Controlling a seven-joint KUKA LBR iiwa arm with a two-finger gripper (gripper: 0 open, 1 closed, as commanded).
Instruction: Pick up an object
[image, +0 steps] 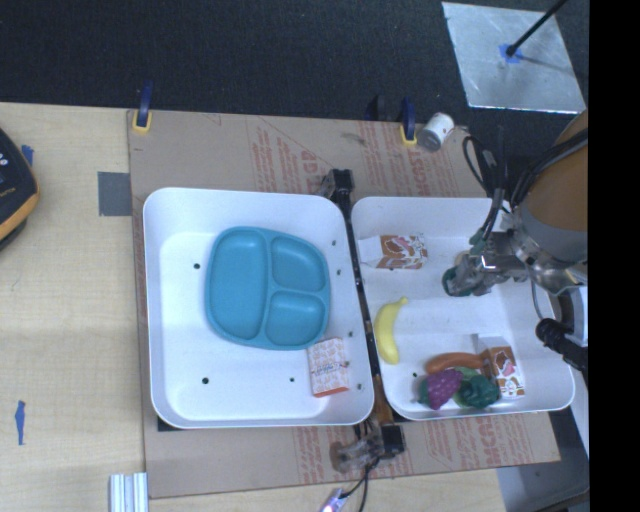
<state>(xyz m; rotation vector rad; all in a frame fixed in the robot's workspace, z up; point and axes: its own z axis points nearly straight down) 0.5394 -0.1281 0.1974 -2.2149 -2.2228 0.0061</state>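
Right bin, glossy white: curved yellow banana, purple grapes, green lump, printed packets. Left bin: teal sectioned plate. Metal claw above right bin; grip state cannot be told.

Hand over right bin, near banana; blue plate left bin.

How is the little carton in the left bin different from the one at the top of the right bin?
The carton in the left bin lies near the bin's front edge, just below the blue divided plate, long side running front to back. The carton in the right bin lies near the back, long side running across. Both are small, white with reddish print, and lie flat.
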